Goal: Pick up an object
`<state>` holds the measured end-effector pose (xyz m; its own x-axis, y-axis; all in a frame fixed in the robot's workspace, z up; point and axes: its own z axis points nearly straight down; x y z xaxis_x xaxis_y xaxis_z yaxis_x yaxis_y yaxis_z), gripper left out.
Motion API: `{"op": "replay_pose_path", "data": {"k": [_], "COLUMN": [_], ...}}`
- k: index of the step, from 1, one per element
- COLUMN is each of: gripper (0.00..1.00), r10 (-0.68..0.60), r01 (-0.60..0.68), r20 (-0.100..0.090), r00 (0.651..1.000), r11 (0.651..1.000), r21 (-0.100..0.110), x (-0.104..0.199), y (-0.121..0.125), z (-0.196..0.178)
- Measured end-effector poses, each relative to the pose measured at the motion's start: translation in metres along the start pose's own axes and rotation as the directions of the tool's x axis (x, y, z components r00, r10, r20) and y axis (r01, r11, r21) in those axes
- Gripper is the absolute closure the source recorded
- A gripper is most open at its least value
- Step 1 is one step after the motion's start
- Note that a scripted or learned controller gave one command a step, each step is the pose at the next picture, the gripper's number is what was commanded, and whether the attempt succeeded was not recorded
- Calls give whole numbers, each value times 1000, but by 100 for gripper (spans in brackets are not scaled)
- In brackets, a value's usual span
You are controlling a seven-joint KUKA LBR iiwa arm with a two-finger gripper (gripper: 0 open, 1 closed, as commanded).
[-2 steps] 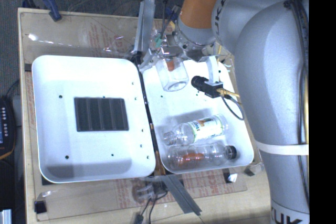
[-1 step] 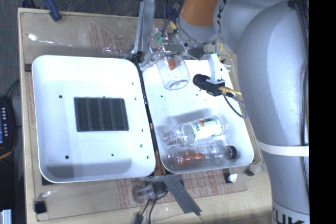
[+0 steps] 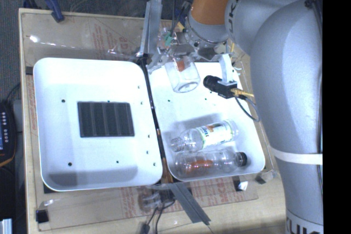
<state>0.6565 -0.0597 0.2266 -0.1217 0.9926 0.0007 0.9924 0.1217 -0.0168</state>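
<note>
Clear plastic cup (image 3: 184, 75) hangs at the right bin's (image 3: 255, 142) twelve o'clock, apparently pinched by the end effector (image 3: 178, 57), so the lift seems underway; next comes a steady rise clear of the bottles (image 3: 211, 135).

Clear cup (image 3: 184, 76) under wrist; two bottles (image 3: 211, 135) in right bin (image 3: 249, 118).
</note>
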Motion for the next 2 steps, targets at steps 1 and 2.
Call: {"op": "replay_pose_path", "data": {"k": [1,2], "gripper": [100,100], "r10": [-5,-9], "r01": [5,9], "r20": [0,1], "r00": [1000,1000], "r11": [1000,1000], "r21": [3,5], "x": [0,1], "y": [0,0], "z": [-8,-17]}}
